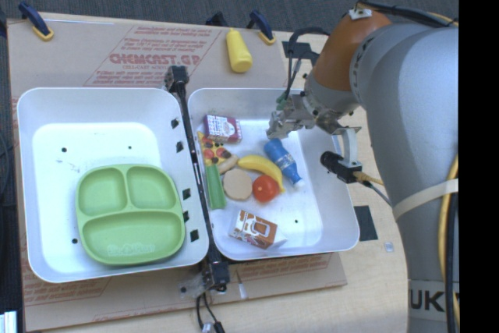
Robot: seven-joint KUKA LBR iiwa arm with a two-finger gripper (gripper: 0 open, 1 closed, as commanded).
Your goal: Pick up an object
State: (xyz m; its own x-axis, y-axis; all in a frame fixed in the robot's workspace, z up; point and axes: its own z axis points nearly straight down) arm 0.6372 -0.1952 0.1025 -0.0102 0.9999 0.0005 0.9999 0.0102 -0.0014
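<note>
The right bin [327, 203] holds several small items: a blue bottle [282, 160], a yellow banana [261, 166], a red tomato [266, 188], a tan round cookie [238, 185], a green stick [214, 186], a candy packet [221, 127] and a small carton [254, 228]. My gripper [285, 121] hangs over the bin's back right part, just above the blue bottle's upper end. Nothing shows between its fingers.
The left bin [47, 129] holds a green divided plate [129, 213]. A yellow cylinder [238, 51] lies on the cardboard behind the bins. Blue clamps [36, 21] grip the bench's back edge. The arm's grey body covers the right side.
</note>
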